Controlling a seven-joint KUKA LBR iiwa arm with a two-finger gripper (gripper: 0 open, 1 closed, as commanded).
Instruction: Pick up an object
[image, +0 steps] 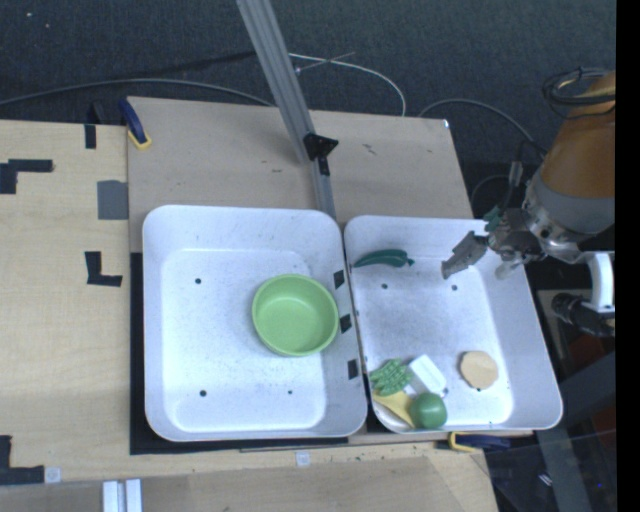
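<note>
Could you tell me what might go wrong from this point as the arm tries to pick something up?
The two-finger gripper hovers near the right white bin's far edge, with no object beneath it, so a straight descent likely grabs nothing. The green ball, leafy green toy and white block crowd one corner, hindering a clean grasp.

A pale wooden bench (60, 330) with black tape marks (97, 268) stood on dark grey carpet (120, 45); thin white cables (345, 68) trailed there.
</note>
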